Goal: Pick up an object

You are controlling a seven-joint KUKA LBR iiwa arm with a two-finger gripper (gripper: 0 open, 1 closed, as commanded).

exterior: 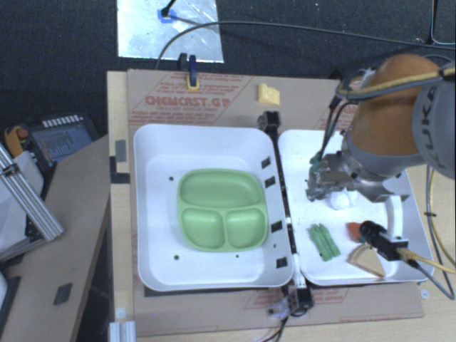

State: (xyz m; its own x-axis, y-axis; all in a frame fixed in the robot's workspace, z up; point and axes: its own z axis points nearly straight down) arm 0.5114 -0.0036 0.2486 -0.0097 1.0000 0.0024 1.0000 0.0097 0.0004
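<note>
Arm: we see the grey arm [399,112], with its orange band, reaching in from three o'clock and hanging over the right bin [299,262].
Hand: the hand [324,180] sits low over the upper middle of the right bin; we cannot tell whether it is spread or pressed together, since the wrist hides that part.
White object: a small white object [342,199] lies in the right bin just at four o'clock of the hand, very close to it; we cannot tell whether they touch.
Green object: a green ridged piece [324,241] lies flat in the right bin at six o'clock of the hand, clearly apart from it.
Red object: a small red piece [353,229] lies at three o'clock of the green one, partly behind a black fitting on the arm.
Tan wedge: a tan wedge [368,261] rests near the bin's five o'clock corner.
Left bin: the left bin [153,155] holds a green three-part tray [221,209] lying flat near its middle.
Desk: the desk [117,105] carries both bins side by side; a yellow block [268,94] lies on it at twelve o'clock of the seam between them.
</note>
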